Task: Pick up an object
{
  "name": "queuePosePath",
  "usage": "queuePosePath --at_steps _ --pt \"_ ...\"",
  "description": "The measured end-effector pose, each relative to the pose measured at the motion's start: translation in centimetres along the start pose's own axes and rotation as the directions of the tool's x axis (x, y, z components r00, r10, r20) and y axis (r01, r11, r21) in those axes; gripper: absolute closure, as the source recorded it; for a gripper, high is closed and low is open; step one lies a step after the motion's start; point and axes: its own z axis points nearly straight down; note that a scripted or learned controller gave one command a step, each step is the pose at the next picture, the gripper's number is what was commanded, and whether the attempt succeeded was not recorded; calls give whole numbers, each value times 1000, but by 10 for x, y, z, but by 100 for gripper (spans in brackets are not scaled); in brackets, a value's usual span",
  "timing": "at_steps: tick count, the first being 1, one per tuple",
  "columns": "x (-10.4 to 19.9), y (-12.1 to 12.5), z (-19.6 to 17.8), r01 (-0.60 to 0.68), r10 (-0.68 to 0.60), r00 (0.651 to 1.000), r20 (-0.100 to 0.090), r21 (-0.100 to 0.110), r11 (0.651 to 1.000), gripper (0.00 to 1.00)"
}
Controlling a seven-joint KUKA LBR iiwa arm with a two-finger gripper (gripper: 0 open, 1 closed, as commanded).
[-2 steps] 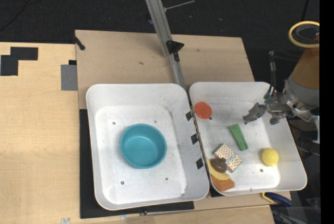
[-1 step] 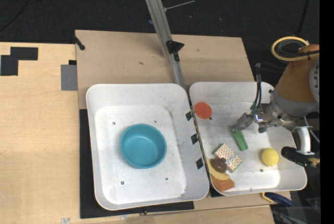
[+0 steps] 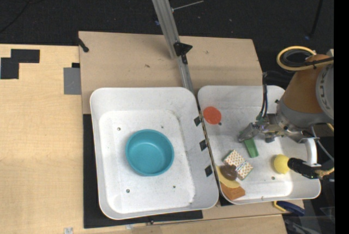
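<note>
My gripper [image 3: 250,133] is low in the right bin [image 3: 240,102], near its middle. A small green block [image 3: 251,148] lies right under it, touching or nearly touching the tips. Further right sits a yellow ball [image 3: 281,163]. A checkered box [image 3: 238,163] lies near the bin's front left, with a brown and orange piece [image 3: 231,183] beside it. A red-orange disc [image 3: 212,115] rests at the bin's back left.
The left bin [image 3: 109,102] holds a teal bowl [image 3: 150,152]. A metal rail [image 3: 165,12] slants up from between the bins at the back. Black clips [image 3: 202,144] mark the wall between the two bins.
</note>
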Motion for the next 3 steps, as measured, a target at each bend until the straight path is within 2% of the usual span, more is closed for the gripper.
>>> queuePosePath --at_steps 1,2,3 --pt "-1 1 -12 -1 1 1000 1 -3 1000 100" --pt "-4 -6 -57 -2 2 1000 2 -5 1000 100" --pt "-1 -2 -100 -1 1 1000 1 -5 1000 100"
